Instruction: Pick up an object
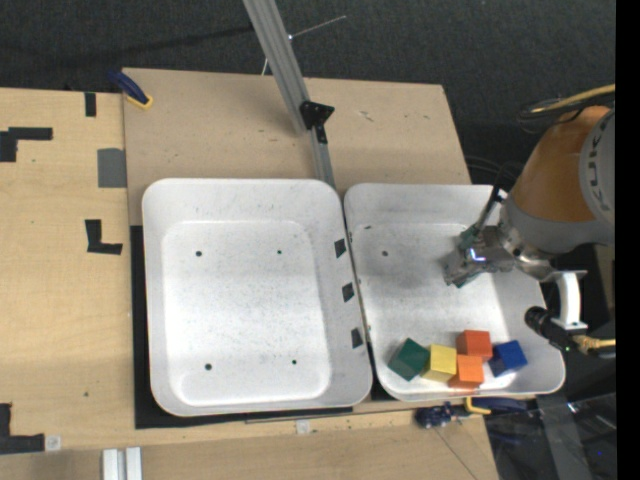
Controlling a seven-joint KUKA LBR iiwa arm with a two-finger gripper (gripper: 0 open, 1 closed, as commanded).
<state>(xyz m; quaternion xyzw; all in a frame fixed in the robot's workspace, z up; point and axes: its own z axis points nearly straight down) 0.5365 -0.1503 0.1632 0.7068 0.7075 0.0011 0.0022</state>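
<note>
Two shallow white bins (250, 193): smooth plastic, faintly speckled
Pale wooden tabletop (60, 298): matt board
Slanted grey rail (275, 43): brushed metal
Small coloured blocks (460, 358): matt finish

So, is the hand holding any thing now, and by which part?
It cannot be told. The hand is above the floor of the right bin, apart from the blocks in the near corner.
</note>
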